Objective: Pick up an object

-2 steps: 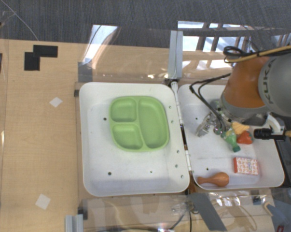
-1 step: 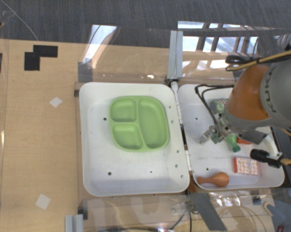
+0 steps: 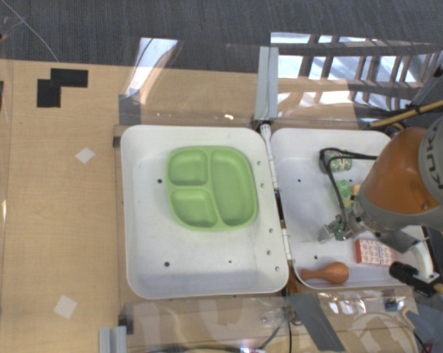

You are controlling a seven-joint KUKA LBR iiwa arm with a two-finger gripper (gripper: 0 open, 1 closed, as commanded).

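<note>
My gripper (image 3: 336,231) reaches down into the right bin (image 3: 303,197), near its middle, under the orange band of the arm (image 3: 401,179). A small green object (image 3: 344,190) lies just behind the gripper, and part of it is hidden by the arm. A brown wooden pear-shaped object (image 3: 325,273) rests at the bin's front edge, apart from the gripper. A red and white box (image 3: 373,252) lies to the gripper's right. Another small green and white item (image 3: 339,163) sits toward the back by a black cable.
The left bin (image 3: 144,256) holds a light green divided plate (image 3: 211,187) in its middle. A metal divider (image 3: 275,197) runs between the two bins. Clear panels stand around the bench. The arm covers the right bin's right side.
</note>
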